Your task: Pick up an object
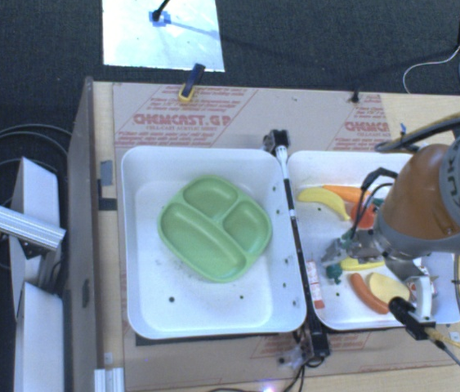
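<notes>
Honestly we can't tell the end effector's (346, 250) state, low in the right bin (315, 166) among crowded toy food; it may nudge the yellow piece (362, 264) or hot dog (368, 294) and close on nothing.

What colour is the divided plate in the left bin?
Light green. The divided plate shows clearly in the camera view, lying in the left bin.

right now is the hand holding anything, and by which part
It cannot be told. The hand is low in the right bin among the toy food, above a yellow piece, but nothing shows clearly gripped.
</notes>
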You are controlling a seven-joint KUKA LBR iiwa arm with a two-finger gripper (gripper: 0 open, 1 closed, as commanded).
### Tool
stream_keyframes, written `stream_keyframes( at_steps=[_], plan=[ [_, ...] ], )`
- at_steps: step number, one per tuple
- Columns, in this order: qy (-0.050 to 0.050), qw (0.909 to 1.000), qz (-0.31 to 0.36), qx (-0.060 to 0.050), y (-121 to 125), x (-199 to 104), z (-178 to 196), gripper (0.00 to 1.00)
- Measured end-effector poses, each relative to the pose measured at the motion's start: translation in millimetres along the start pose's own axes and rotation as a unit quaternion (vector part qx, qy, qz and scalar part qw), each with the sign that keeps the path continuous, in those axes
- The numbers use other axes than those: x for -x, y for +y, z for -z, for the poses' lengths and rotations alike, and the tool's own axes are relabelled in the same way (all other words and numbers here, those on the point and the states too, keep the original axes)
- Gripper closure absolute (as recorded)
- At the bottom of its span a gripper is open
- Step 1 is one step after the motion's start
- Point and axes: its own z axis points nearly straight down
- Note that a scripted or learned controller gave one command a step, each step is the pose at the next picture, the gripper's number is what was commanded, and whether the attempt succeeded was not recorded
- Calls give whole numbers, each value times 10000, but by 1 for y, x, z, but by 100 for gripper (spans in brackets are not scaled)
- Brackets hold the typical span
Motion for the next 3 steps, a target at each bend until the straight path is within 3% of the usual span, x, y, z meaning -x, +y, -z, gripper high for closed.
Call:
stream_keyframes(
  at_steps=[1,2,3],
  plan=[
    [2,10000,7,51,4,0,14,100],
    [90,9999,92,-65,53,-81,133,100],
    [38,9999,-29,-128,52,40,137,100]
  ],
)
